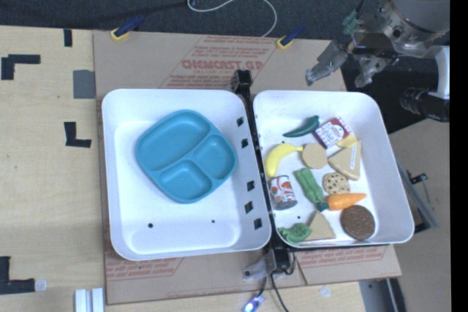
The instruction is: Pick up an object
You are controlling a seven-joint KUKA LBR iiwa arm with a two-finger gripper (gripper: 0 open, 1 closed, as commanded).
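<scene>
We see the gripper (344, 66) spread open, holding nothing, parked above the right bin (391, 157) so the toy food (322, 175) stays reachable.

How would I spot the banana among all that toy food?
Look in the right-hand white bin, the one crowded with play food. Along its left side, near the divider between the bins, lies the banana, just below a dark green pepper. It is the bin's one curved, bright yellow piece.
</scene>
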